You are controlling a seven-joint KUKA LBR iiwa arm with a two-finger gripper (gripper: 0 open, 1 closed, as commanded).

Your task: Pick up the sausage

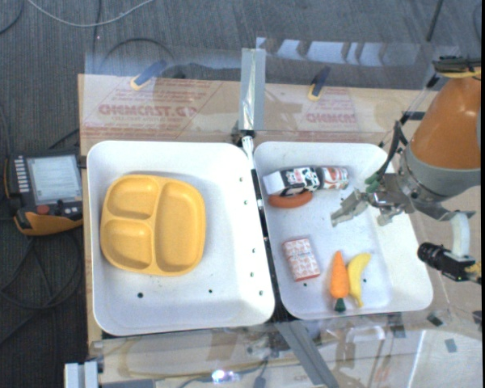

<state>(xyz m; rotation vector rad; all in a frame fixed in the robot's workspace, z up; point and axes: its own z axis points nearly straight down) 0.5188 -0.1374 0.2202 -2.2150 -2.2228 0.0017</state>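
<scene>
The sausage (289, 200) is a short red-orange piece lying near the back left of the right bin (404, 297), just in front of a black-and-white labelled bottle (307, 178) that lies on its side. My gripper (362, 211) hangs over the right-middle of that bin, to the right of the sausage and apart from it. Its fingers are spread open with nothing between them. The orange-banded arm (449, 128) comes in from the right edge.
In the right bin's front half lie a pink packet (301, 259), a carrot (338, 277) and a banana (358, 275). The left bin (105, 297) holds a yellow divided tray (153, 223). A handheld controller (44, 188) sits left of the bench.
</scene>
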